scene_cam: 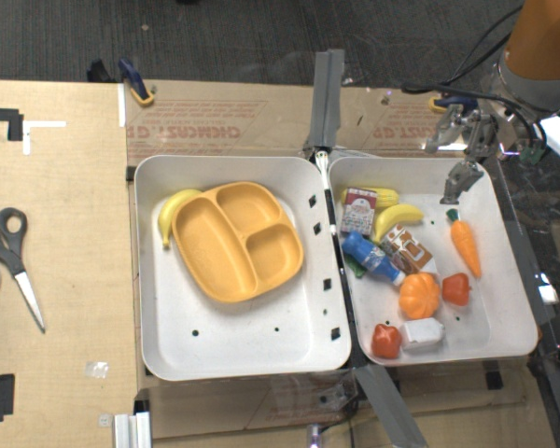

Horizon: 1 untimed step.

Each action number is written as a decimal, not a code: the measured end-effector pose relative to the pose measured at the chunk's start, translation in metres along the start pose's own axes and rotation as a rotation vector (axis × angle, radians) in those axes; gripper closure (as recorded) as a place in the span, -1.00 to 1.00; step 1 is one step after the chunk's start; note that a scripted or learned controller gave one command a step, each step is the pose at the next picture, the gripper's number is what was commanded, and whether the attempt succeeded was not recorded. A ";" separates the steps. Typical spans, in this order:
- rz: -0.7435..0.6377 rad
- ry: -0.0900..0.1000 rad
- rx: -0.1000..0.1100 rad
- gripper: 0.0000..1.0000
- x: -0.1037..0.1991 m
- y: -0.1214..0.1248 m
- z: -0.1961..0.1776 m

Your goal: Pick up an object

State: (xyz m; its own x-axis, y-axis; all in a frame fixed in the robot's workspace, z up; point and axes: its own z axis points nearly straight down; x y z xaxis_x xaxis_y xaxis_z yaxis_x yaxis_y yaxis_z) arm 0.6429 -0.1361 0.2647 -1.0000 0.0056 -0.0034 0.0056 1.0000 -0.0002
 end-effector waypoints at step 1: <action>-0.167 0.001 -0.001 -1.00 0.009 0.042 0.149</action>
State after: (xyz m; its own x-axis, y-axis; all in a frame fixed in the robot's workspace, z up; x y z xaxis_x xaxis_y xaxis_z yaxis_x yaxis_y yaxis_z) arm 0.6346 -0.0939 0.1156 -0.9870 -0.1605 -0.0020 -0.1605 0.9870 -0.0002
